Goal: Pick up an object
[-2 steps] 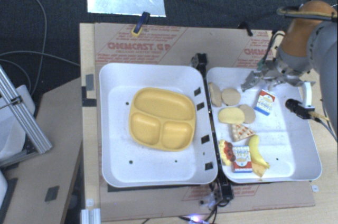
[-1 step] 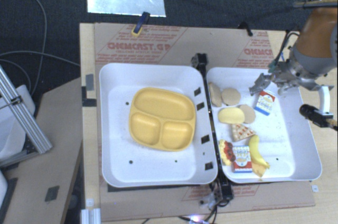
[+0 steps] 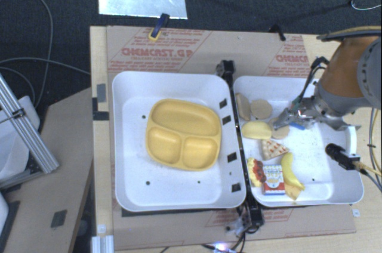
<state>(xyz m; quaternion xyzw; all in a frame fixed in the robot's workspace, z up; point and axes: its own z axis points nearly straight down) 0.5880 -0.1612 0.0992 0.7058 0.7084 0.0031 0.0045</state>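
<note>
My jaws (image 3: pixel 285 122) sit low in the right bin (image 3: pixel 340 189), just beside the pale yellow lemon-shaped piece (image 3: pixel 257 129) (whether they are open or closed, I cannot tell). Nearby lie two tan discs (image 3: pixel 253 107), a sandwich wedge (image 3: pixel 273 148), a banana (image 3: pixel 290 174) and a red fries carton (image 3: pixel 273 179). The left bin (image 3: pixel 128 120) holds a yellow divided plate (image 3: pixel 182 133).

One camera sits high above the bench (image 3: pixel 197 43) and looks down at a slant on both white bins (image 3: pixel 128 126), side by side.
</note>
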